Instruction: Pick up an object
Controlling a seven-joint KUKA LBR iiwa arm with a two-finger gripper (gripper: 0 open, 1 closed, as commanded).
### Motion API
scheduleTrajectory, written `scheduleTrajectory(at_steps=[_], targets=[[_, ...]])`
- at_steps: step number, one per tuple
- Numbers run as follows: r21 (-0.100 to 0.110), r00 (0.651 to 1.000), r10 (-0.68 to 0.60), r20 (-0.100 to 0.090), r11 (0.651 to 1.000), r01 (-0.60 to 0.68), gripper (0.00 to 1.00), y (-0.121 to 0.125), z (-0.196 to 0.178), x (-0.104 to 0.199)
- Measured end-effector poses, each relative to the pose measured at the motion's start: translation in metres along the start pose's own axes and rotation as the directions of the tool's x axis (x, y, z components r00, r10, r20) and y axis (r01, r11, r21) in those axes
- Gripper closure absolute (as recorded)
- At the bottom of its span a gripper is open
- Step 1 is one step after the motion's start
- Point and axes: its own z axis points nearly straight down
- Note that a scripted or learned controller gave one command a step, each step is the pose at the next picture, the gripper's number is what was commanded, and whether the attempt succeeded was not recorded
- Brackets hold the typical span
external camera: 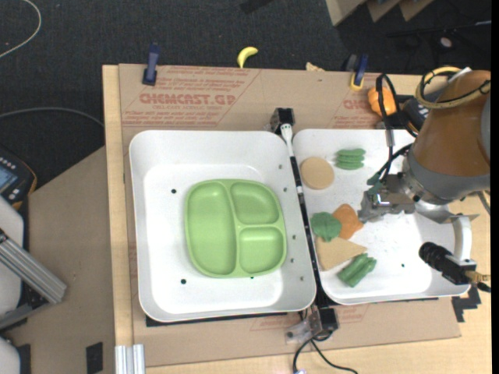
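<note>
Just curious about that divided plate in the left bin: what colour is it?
Light green, plain, no pattern. The divided plate shows clearly in the camera view.

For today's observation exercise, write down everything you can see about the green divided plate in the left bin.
The green divided plate is a pale green tray with rounded corners, looking like smooth moulded plastic. Raised ridges split it into three compartments: one long one on its left side and two smaller ones on its right. It lies flat and right way up, turned slightly askew, near the middle of the left white bin, resting on the bin's floor. All three compartments hold nothing, and nothing else touches it.
</note>
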Motion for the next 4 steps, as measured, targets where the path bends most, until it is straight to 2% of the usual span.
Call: scheduleTrajectory(at_steps=[1, 2, 3, 4], targets=[[0.003, 1.0, -0.006, -0.001, 1.0, 0.006, 1.0, -0.028, 0.005, 0.052], [-0.018, 1.0, -0.014, -0.001, 1.0, 0.014, 1.0, -0.025, -0.129, 0.122], [0.002, 1.0, -0.004, 0.002, 1.0, 0.004, 1.0, -0.027, -0.105, 0.142], [0.005, 1.0, 0.002, 0.004, 1.0, -0.002, 1.0, 0.028, 0.003, 0.1]])
